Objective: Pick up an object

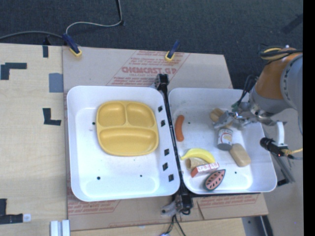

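Gripper (pixel 230 120) over right bin (pixel 256 181).
I see it just above the small can (pixel 225 139); I cannot tell its fingers' state.

Two bins (pixel 78 146) (one tray (pixel 127 128))

- A sheet of brown cardboard (pixel 142 70) with red printing was laid flat on the bench, and it serves as the landmark here.
- A light wooden surface (pixel 29 132), marked with dark tape pieces (pixel 49 117), was seen to the left of the cardboard.
- Dark carpet-like flooring (pixel 197 14) was spread beyond the cardboard's far edge.
- Two yellow clamps (pixel 73 46) were fixed along that far edge.
- A thin cable (pixel 93 23) was trailed over the dark floor above the cardboard.
- Even, soft lighting was cast over the cardboard, with faint shadows.
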`<state>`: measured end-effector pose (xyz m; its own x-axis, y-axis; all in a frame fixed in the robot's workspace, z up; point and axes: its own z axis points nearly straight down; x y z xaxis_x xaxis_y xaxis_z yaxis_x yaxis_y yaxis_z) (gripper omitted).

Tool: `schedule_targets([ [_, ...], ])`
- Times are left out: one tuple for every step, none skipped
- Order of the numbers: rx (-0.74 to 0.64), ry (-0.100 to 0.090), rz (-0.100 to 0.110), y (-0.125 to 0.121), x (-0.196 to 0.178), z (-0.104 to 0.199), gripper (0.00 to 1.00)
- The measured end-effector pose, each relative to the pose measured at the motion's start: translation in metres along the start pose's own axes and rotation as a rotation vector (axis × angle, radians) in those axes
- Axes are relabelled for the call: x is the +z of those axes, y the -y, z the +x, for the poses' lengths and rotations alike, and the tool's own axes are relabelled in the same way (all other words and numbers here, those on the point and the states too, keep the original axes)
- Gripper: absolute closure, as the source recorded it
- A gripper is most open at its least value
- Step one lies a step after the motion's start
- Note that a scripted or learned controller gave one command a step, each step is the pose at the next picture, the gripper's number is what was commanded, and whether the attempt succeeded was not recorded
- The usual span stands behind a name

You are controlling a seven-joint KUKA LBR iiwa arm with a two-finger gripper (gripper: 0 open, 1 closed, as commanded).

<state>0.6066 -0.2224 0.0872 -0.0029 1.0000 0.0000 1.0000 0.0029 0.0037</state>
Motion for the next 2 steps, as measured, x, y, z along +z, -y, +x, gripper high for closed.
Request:
schedule_targets([
  [0.000,-0.007,0.009,-0.062,0.002,0.002,0.00],
  [-0.001,0.005,-0.001,-0.064,-0.009,-0.001,1.00],
])
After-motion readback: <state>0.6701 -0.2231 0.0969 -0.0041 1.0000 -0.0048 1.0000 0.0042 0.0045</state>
